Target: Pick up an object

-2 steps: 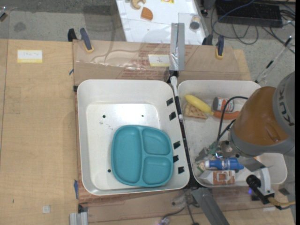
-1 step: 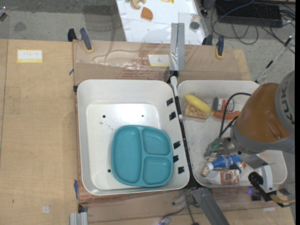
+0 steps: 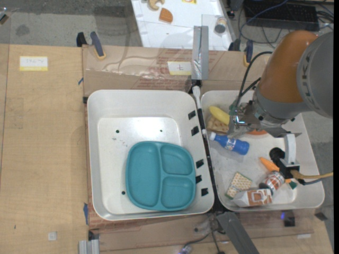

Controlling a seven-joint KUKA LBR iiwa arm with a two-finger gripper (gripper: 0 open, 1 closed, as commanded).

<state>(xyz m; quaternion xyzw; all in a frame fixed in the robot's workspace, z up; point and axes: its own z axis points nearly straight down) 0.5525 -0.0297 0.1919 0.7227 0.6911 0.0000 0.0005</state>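
Note:
My gripper [image 3: 238, 119] hangs low over the back of the right bin [image 3: 312, 194], with the grey arm and its orange band above it. Just to its left lie a yellow banana-like piece [image 3: 218, 114] and a brown piece [image 3: 215, 125]. A blue and white bottle [image 3: 231, 143] lies on its side just below the gripper. Nothing shows between the fingers.
The right bin also holds an orange carrot [image 3: 268, 164], a checked cracker [image 3: 240, 182], a small can [image 3: 273, 181] and a white and orange tube [image 3: 253, 197]. A teal divided plate [image 3: 160, 176] lies in the left bin [image 3: 106, 142]. A ridge with black clips separates the bins.

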